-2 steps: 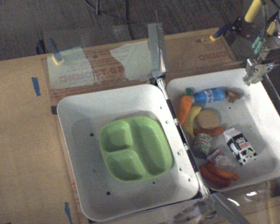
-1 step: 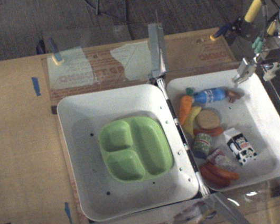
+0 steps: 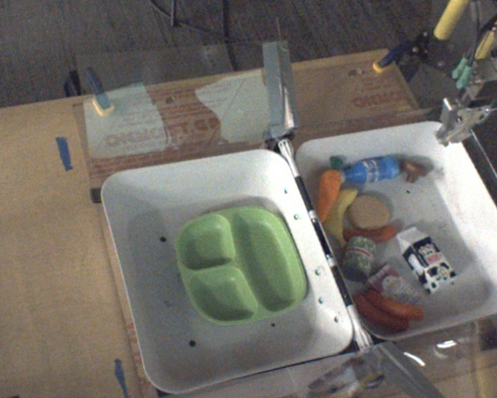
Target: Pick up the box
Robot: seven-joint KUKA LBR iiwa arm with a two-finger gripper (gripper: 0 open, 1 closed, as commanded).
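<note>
The box (image 3: 429, 265), a small milk carton, lies in the right bin (image 3: 496, 226) beside the sausages (image 3: 389, 308). It looks light, stiff, thin-walled; best gripped across its narrow sides. The pincer (image 3: 459, 116) hovers over the bin's far corner, opening unclear

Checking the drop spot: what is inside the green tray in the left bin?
The green tray shows three bare compartments with nothing lying in them. What lies under it on the left bin floor is covered.
</note>
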